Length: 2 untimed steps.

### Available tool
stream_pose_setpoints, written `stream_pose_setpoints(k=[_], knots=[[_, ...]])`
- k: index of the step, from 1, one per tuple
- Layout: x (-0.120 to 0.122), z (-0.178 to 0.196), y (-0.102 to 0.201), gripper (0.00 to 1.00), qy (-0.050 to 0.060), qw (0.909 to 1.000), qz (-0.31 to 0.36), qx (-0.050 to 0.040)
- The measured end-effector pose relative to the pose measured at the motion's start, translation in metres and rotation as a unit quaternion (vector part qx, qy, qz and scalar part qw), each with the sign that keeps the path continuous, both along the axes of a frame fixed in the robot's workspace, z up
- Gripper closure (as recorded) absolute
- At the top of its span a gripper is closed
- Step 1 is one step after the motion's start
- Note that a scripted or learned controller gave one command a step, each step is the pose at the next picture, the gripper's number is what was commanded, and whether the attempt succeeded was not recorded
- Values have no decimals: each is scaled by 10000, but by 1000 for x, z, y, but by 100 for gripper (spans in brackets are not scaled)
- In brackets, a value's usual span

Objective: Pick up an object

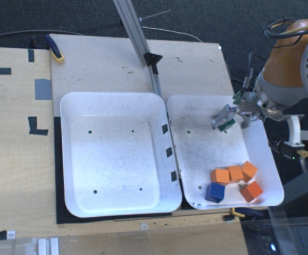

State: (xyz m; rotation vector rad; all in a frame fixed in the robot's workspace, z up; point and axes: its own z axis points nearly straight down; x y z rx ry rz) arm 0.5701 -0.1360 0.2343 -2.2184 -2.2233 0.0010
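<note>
While the gripper [224,120] is hanging over the upper part of the right bin [196,142], nothing is sitting between its fingers, and whether they are spread or closed is more than this slanted look from above is giving away. The blocks are lying well apart from it, clustered in the bin's lower right corner: a blue cube [215,192] nearest the middle, with four orange cubes [221,175] crowding just beside it, some touching one another. Judging by this, the pick is barely begun; the arm is needing to travel toward that corner, descend, and close on one block, and the tight packing is likely making a clean grasp awkward. The left bin [111,153] is resting alongside, its speckled white floor showing. Both bins are sitting on a pale wooden bench [90,62], with dark carpet beyond and an aluminium post [132,23] slanting across the top.
</note>
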Motion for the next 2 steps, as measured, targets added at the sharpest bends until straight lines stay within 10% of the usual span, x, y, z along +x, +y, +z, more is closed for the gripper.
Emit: stream_pose_setpoints(k=[1, 2], knots=[[67, -102, -42, 0, 31, 10000, -7, -6], [62, -118, -48, 0, -93, 10000, 2, -36]])
